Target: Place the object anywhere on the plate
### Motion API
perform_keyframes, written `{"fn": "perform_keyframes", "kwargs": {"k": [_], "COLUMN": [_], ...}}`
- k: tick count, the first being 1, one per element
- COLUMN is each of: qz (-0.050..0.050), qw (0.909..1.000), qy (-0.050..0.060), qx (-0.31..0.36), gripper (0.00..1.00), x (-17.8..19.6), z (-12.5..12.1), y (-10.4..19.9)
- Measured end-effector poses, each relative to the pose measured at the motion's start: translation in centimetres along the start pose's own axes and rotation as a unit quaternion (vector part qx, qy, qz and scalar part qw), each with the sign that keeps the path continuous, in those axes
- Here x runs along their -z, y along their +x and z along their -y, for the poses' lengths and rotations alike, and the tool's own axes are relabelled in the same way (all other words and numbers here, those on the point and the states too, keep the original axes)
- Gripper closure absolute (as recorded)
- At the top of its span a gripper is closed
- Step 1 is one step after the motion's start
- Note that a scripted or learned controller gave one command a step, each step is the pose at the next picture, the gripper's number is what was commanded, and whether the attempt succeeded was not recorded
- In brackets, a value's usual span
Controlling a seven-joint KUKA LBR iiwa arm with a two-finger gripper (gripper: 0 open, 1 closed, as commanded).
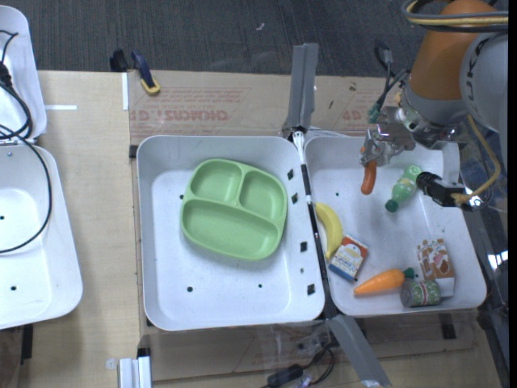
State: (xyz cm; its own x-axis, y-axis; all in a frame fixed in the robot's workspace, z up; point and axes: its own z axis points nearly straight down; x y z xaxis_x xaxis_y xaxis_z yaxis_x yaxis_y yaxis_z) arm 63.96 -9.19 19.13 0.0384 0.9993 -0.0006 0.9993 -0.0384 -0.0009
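my gripper [373, 153] hangs over the upper left part of the right bin [460, 225], reaching in from the right, with the orange band of my arm [452, 31] above it. a small orange-red sausage [368, 178] hangs upright from between my fingers, so i am closed on the sausage, which sits clear above the bin floor. the green plate [234, 208], with three compartments, lies in the left bin [161, 241], well apart from the sausage. between the two stand the adjoining bin walls and the grey divider post [304, 87] rising at the far end of that seam. just beside the sausage, to its right, lies a green bottle [401, 187], tilted, with its cap toward the near side. a banana [327, 226] rests along the left wall of the right bin, and a small carton [349, 259] touches its lower end. nearer the front edge lie a carrot [378, 281], a green can [422, 293] touching the carrot's leafy end, and a patterned box [435, 260] just behind the can. black cables [440, 188] hang near my wrist over the right side of the bin. a blue and yellow clamp [144, 73] sits on the bench [89, 128] at the far left.
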Motion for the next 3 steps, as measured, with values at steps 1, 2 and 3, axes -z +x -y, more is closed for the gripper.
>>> {"fn": "perform_keyframes", "kwargs": {"k": [1, 2, 3], "qz": [0.0, 0.0, 0.001], "qw": [1.0, 0.9996, 0.9996], "qy": [0.001, 0.001, 0.001], "qx": [0.002, -0.028, -0.028], "gripper": [1.0, 1.0, 0.0], "x": [-0.1, 0.2, 0.2], "z": [1.3, 0.3, 0.3], "y": [9.9, 16.9, 16.9]}}
